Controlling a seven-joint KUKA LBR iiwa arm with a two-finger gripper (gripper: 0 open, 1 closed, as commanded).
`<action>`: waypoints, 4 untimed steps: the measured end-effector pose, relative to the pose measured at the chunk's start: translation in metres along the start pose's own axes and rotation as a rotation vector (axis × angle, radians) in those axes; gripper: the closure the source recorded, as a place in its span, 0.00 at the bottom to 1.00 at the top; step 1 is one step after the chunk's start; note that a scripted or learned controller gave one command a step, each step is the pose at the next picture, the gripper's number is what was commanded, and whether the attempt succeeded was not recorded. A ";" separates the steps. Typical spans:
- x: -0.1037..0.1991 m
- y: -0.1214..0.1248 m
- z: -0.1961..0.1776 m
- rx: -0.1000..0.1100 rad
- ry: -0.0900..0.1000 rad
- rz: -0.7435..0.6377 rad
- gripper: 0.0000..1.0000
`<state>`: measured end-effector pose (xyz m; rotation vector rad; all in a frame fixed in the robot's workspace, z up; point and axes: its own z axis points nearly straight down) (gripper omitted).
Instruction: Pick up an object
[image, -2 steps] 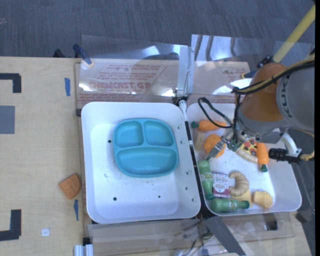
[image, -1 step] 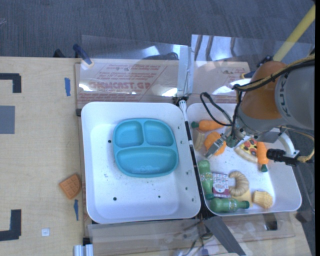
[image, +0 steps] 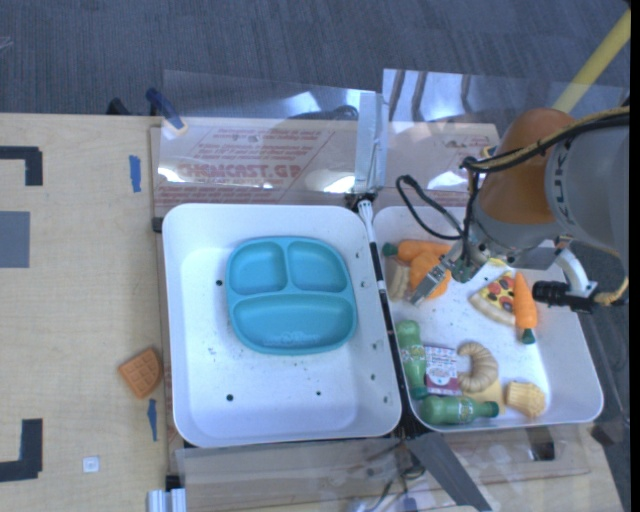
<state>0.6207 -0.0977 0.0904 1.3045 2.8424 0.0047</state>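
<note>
Bright even light; glare on the clear panels (image: 270, 150); slightly soft focus

Robotics lab bench. Two white bins (image: 190, 330) are sitting on a plywood table (image: 70, 300) carrying black and blue tape markers (image: 134, 172); clear plastic shields (image: 270, 150) are standing behind the bins, cables (image: 425, 205) trailing beside them.

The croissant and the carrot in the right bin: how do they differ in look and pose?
The croissant is tan and curved like a hook; the carrot is orange, straight and tapered. The croissant lies near the bin's middle beside a small packet; the carrot lies toward the right wall, against the pizza slice. Both lie flat in the right bin.
</note>
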 end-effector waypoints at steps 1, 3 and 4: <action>-0.007 0.002 0.001 0.011 0.014 0.129 0.00; 0.002 -0.010 -0.011 -0.001 -0.001 0.163 1.00; 0.030 0.027 -0.155 0.001 0.004 0.425 1.00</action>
